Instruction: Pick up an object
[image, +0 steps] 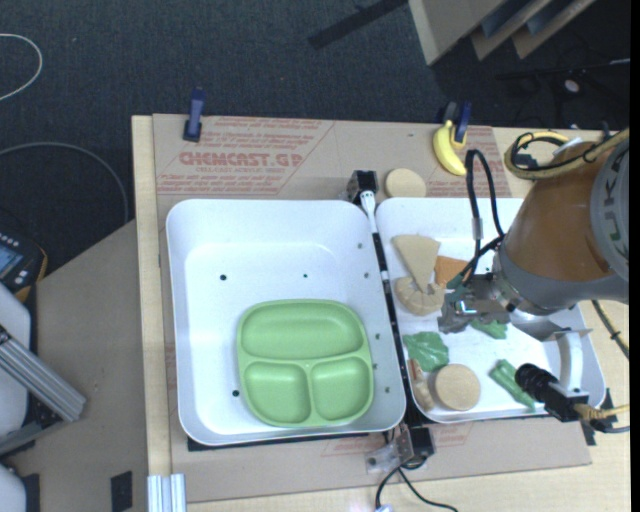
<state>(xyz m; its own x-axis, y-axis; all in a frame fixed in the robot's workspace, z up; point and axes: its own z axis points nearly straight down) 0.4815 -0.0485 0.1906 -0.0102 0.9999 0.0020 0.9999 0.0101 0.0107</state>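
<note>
Gripper (462, 308) low over a cluster of small things in the right bin (440, 220), right of frame centre.
A green leaf (428, 350) lies just below and left of it, a tan wedge (415, 252) and an orange piece (450, 270) just above, and a round tan disc (457, 386) by the bin's lower rim. Whether the gripper is spread or pressed together cannot be told. The left bin (260, 250) holds a green divided plate (303, 360).
</note>
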